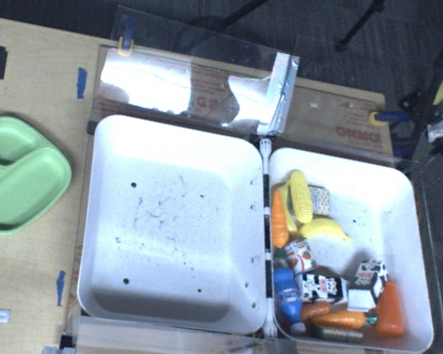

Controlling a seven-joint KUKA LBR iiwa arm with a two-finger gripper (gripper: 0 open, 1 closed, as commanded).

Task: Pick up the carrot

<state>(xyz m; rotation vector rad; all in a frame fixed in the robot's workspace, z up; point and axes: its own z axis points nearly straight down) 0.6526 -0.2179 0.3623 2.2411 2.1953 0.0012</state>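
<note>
The carrot (279, 219) lies in the right bin (418, 217), lengthwise against its left wall, just beside the corn cob (300, 196) and the banana (327, 229). The left bin (126, 140) adjoins it on the desk (38, 63), and a green divided plate (8, 173) rests at far left. The tool's state cannot be determined.

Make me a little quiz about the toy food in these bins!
1. True or false: the corn lies in the bin on the view's right.
2. What colour is the divided plate on the bench? A) red B) green C) blue
3. Fill in: the yellow banana lies right beside the ____.
Key: 1 true; 2 B; 3 corn.
</note>
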